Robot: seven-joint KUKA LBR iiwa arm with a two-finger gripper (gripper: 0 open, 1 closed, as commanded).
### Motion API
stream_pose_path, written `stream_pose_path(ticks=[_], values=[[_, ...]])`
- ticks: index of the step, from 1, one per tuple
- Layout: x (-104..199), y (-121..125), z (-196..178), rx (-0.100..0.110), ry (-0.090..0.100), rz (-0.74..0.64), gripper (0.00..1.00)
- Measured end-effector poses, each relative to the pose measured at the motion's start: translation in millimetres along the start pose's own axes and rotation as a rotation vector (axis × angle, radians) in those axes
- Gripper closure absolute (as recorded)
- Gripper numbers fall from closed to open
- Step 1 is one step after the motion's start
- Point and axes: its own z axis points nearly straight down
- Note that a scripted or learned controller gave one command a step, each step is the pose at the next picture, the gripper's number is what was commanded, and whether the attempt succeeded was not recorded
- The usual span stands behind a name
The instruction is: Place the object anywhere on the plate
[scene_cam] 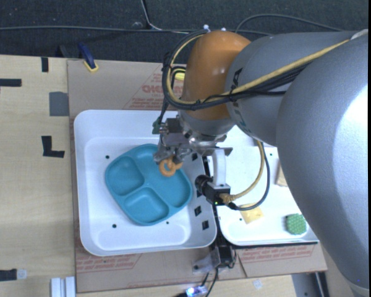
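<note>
A grey KUKA arm with an orange band is reaching in from the right over the left white bin point(86, 184), its gripper point(168, 161) hanging above the upper right part of a blue divided plate point(145, 187). A small orange ring point(167, 167) is sitting at the fingers' tips, just over the plate's upper right compartment; whether the fingers are pinching the ring or merely touching it cannot be told, and how far apart they are standing is equally unclear. The plate is lying tilted in the left bin, three compartments showing. In the right bin point(260, 235), a small yellow block point(253, 215) and a green textured piece point(295, 224) are lying near the front edge. Both bins are resting on a desk point(25, 184) covered with cardboard.
</note>
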Motion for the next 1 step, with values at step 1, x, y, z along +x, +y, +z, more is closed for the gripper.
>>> stream_pose_path(ticks=[1], values=[[-0.7,0.5,-0.5,-0.001,0.000,0.001,0.00]])
